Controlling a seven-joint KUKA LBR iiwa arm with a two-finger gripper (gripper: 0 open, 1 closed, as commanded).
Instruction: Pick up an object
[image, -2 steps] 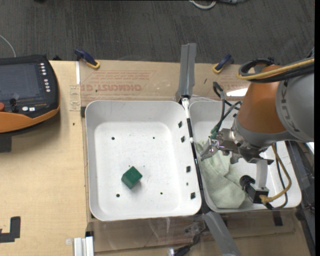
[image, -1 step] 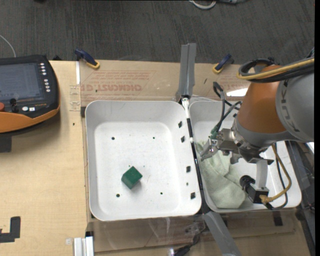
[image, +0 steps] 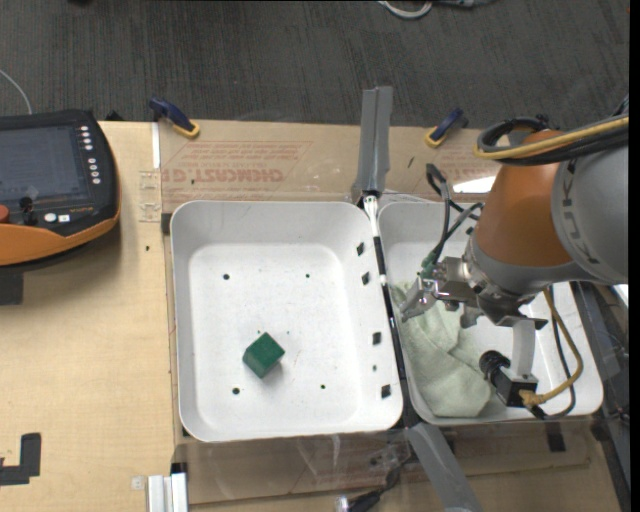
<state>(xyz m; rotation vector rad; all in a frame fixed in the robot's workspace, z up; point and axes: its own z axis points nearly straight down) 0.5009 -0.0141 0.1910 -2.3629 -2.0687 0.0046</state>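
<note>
Green cube (image: 264, 355): left bin (image: 200, 300), near front edge. Pale cloth (image: 440, 355): right bin (image: 590, 395). Tool (image: 428, 290): over cloth, grip state indiscernible

Block (image: 264, 355) in left bin (image: 200, 300); cloth (image: 440, 360), seemingly, in right bin (image: 400, 225).

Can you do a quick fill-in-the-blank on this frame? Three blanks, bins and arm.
1. The green cube lies in the ____ bin as the camera sees it.
2. The pale crumpled cloth lies in the ____ bin, under the arm.
3. The band above the arm's wrist is ____.

Missing words: left; right; orange
</note>
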